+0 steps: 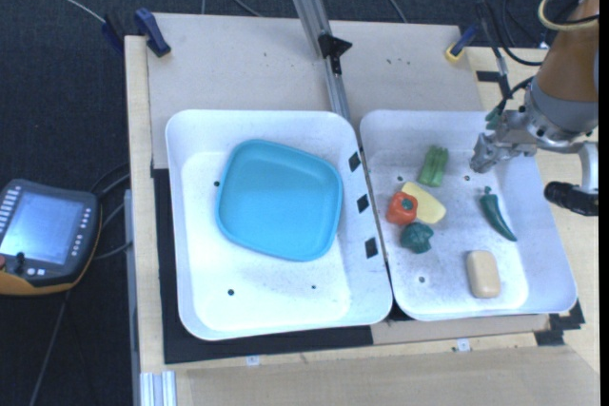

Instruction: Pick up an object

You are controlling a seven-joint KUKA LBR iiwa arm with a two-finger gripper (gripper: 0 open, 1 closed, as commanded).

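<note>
Chilli [497,215], dark green and slim, lies in the right bin [547,233] just below the gripper [483,157], apart from the other small toys; it looks like light, stiff, smooth plastic that may slip. A pinch across its thicker middle seems safest, though whether the pincer is released or clenched cannot be told.

Two bins are set side by side on the surface [238,62]. A plate [279,200] is held in the left bin [190,299]. In the right bin [542,290], a pepper [496,213] lies toward the right edge, a block [482,273] near the front edge, and a cluster of small items [417,209] (touching one another) near the left edge. The claw [483,157] is placed over the back edge.
</note>
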